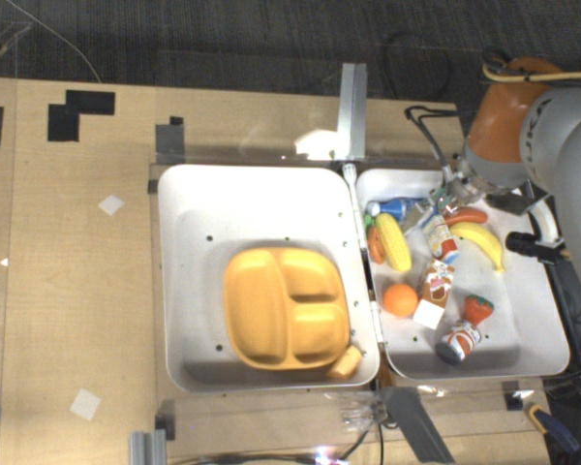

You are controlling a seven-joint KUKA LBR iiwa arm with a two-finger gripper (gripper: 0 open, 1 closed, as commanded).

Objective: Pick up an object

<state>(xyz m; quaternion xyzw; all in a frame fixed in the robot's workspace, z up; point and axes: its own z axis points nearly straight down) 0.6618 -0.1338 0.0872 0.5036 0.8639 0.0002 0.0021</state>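
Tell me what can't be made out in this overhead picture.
- End effector, camera view: too small and cluttered to judge its state.
- Blue object at the right white bin's back: partly hidden by the yellow corn cob.
- Small tan block: tucked under the yellow divided plastic tray.
- Grey arm: cut off by the right edge.

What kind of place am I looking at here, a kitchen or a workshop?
Most likely a robot test lab, not a kitchen. A grey robot arm reaches over two white bins on a wooden bench, and the food, such as the banana, looks like plastic toys.
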